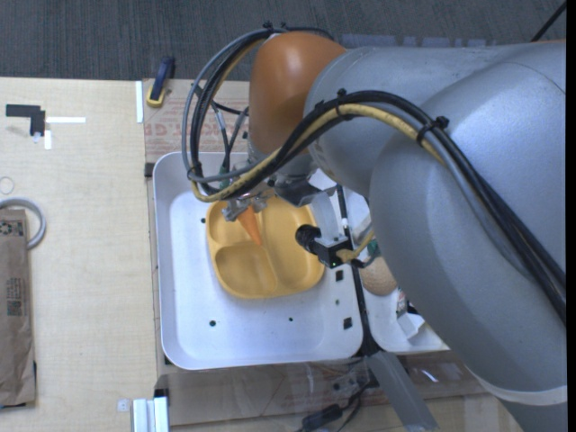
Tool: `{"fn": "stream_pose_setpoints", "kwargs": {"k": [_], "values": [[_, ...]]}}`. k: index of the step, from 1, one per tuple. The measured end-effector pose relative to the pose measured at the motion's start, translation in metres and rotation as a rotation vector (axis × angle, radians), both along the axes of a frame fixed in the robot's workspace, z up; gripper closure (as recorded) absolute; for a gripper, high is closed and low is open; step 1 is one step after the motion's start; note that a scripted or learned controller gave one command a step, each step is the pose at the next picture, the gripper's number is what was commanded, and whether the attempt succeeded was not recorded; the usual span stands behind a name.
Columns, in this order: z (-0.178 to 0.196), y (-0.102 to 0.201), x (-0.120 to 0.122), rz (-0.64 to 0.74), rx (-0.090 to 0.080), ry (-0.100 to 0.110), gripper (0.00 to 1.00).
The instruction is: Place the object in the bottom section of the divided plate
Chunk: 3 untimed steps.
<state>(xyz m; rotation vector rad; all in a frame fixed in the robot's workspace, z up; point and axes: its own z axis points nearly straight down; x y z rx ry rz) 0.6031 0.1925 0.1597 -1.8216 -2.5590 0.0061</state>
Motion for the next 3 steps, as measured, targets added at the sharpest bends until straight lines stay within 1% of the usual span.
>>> {"fn": "stream_pose_setpoints", "kwargs": {"k": [1, 2, 3], "values": [[-0.044, -0.022, -0.029, 0.03, 0.008, -0.022, 1.0], [-0.06, 0.01, 0.023, -0.14, -0.004, 0.002, 1.0], [-0.058, 0.001, 0.002, -0.395, 0.015, -0.027, 1.0]]}}
